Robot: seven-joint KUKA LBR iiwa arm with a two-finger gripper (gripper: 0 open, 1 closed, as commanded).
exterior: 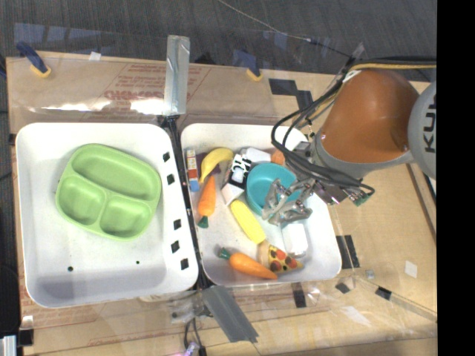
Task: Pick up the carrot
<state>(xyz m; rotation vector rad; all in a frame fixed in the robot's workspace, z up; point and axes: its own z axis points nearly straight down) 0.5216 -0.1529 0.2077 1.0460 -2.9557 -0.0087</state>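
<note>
The arm [371, 117] reached in from the right, its orange band bulking over the right bin [326, 254], with black cables looping off its near side. Below the band the gripper [286, 205] hung over the middle of that bin, its metal fingers spread apart with nothing between them — it stood released, poised just beside the blue bowl [263, 184] and partly overlapping the bowl's right rim.

Two carrots lay in the right bin. One carrot [249, 265] rested near the front wall, lying roughly crosswise with its green stub toward the left, well apart from the gripper. A second carrot [207, 196] lay against the left wall, pointing up and down the bin, just below a yellow banana [215, 160]. Between the two sat a pale yellow corn-like piece [247, 221], tilted diagonally. Just right of the front carrot stood a small spotted toy [278, 258], and a white block [295, 237] lay beneath the gripper.

The left bin [37, 273] held a green divided plate [110, 191], flat and tilted slightly in plan, toward the bin's back half. Both bins sat side by side on the counter [386, 273] — cardboard-coloured, with strips of tape across it.
</note>
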